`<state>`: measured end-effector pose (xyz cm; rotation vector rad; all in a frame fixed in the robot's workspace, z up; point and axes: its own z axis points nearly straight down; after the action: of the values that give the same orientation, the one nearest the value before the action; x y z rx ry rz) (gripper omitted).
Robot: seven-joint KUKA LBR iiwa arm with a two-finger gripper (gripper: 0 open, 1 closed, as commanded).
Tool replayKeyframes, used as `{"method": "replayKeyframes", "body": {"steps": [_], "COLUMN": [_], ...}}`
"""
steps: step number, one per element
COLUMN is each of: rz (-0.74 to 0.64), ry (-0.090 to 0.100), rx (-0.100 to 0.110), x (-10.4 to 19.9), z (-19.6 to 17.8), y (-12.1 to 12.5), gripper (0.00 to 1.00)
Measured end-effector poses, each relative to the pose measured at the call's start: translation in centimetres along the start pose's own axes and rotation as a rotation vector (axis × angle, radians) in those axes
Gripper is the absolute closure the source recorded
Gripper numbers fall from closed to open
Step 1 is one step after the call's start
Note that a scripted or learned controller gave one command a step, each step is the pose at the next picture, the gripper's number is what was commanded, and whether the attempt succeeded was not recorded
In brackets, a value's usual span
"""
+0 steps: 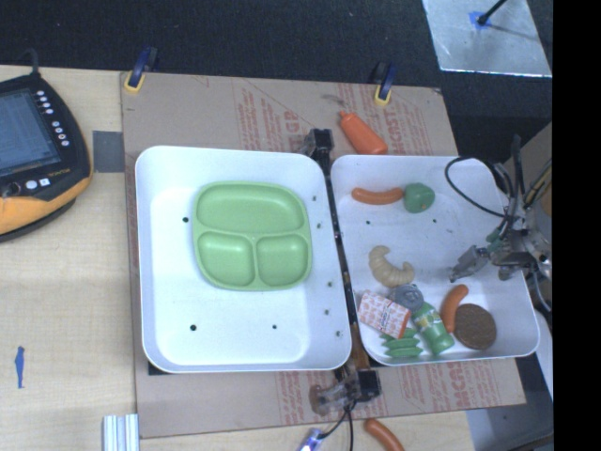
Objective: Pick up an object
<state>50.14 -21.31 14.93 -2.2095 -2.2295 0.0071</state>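
Two shallow white plastic bins sit side by side on a sheet of brown cardboard (282, 111) printed with faint red lettering, too small and pale to read. The cardboard is held to a pale wooden bench (66, 308) by two blue and yellow clamps at its far edge. The left bin (169, 336) holds a smooth, light green plate (252, 235) with rounded corners and three compartments, one wide and two small. The right bin (441, 172) holds a scatter of toy food: a thin orange sausage (376, 195) touching a round green ball (419, 197), a curved cream pastry (390, 267), a small red and white packet (383, 314) whose print cannot be read, a grey lump (409, 298) just beside it, a green bottle (432, 329), green pea pods (402, 349), a second orange sausage (454, 305) and a round brown cookie (475, 327). An orange carrot shape (362, 133) lies on the cardboard beyond the bins. An orange and black handheld control pad (38, 163) with a dark screen rests at the bench's left edge. The gripper (467, 262) reaches in low from the right, over the right bin's right side, trailing black cable; its grey fingers point left toward the pastry, but whether they are apart or together cannot be told, and nothing shows between them.
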Motion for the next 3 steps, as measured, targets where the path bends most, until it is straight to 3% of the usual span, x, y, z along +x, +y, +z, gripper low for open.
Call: {"method": "replayKeyframes", "body": {"steps": [1, 2, 3], "rz": [-0.002, -0.003, -0.005], "ry": [-0.001, -0.002, -0.004], "rx": [-0.001, 0.000, -0.003], "x": [-0.1, -0.1, -0.2], "z": [-1.0, -1.0, -2.1], "y": [0.1, 0.0, 0.1], "gripper": [1.00, 0.00, 1.00]}}
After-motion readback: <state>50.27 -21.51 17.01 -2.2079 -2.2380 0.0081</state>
